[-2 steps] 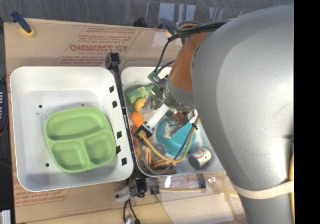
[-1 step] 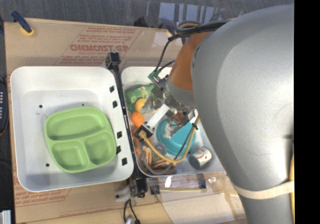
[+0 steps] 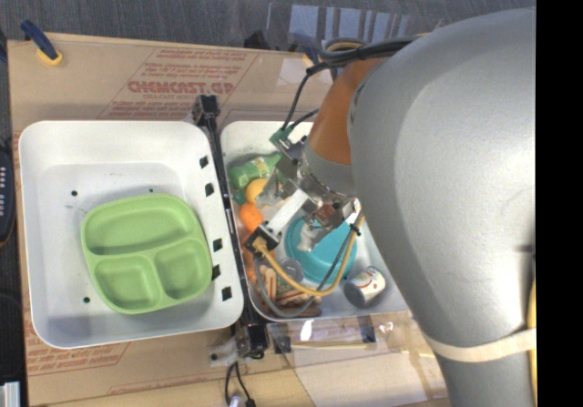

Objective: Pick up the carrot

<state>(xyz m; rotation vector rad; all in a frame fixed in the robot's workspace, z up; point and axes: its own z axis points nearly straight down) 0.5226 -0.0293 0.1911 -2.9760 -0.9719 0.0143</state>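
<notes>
Carrot (image 3: pixel 250 214) shows only as an orange patch in the bin (image 3: pixel 239 134) under the arm, half hidden by the gripper (image 3: pixel 273 198), whose grip I cannot tell.

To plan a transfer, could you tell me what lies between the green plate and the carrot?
In the camera view, the two bins' adjoining rims, with black clips, lie between green plate and carrot.

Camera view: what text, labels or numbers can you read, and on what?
"CHEMCAST GP": large red print on the cardboard sheet beyond the left bin.
Smaller red lines above and below it: too blurred to read.
Red print at the cardboard's lower left corner: too small to read.
</notes>
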